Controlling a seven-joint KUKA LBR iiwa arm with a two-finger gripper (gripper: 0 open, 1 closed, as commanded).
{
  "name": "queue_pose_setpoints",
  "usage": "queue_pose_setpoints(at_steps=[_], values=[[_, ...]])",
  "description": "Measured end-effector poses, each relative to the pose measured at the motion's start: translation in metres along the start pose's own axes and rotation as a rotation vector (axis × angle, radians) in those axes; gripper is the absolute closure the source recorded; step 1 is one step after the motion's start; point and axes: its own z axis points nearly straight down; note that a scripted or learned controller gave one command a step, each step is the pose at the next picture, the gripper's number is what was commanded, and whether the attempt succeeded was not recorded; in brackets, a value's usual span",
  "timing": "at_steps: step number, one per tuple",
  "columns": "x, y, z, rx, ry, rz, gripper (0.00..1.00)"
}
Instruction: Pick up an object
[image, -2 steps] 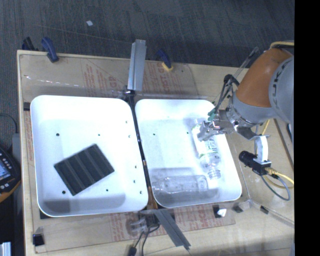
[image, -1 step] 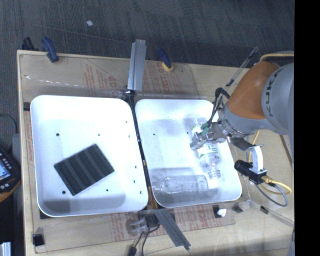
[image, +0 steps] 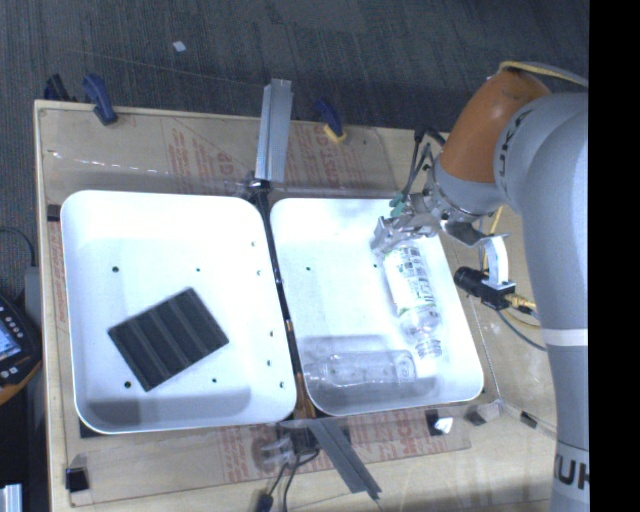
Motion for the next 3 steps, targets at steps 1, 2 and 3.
queue_pose_setpoints(at_steps=[1, 2, 3], values=[[0.004, -0.035, 0.083, 0.002, 0.0, -0.041, 0.0], [0.005, -0.056, -0.036, -0.002, -0.001, 0.287, 0.0], [0.016, -0.06, -0.023, 0.0, 0.001, 0.138, 0.0]])
